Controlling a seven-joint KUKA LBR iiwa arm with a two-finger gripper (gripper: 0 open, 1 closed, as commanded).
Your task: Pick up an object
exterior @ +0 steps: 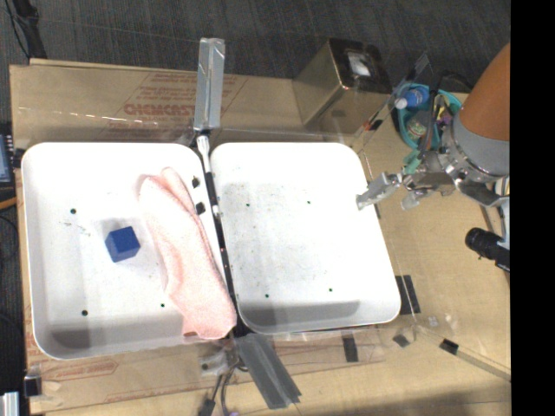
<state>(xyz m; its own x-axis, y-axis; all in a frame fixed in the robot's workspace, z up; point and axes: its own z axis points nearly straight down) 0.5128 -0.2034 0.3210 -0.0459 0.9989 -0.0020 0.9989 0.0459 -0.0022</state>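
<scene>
A small blue cube (122,243) sits in the left bin (52,276), left of centre. Beside it a pink cloth (186,250) lies crumpled along that bin's right wall, from the middle down to the front corner. My gripper (392,192) hangs at the right rim of the right bin (295,232), far from both objects. Its fingers (371,195) stand apart, open, with nothing between them. The grey arm with its orange band (487,94) comes in from the right.
A metal post (209,81) rises at the back between the bins. A brown cardboard box (340,81) stands behind the right bin. Cables (416,111) bunch at the wrist. Small clamps and tape pieces lie on the bench at the front right (408,297).
</scene>
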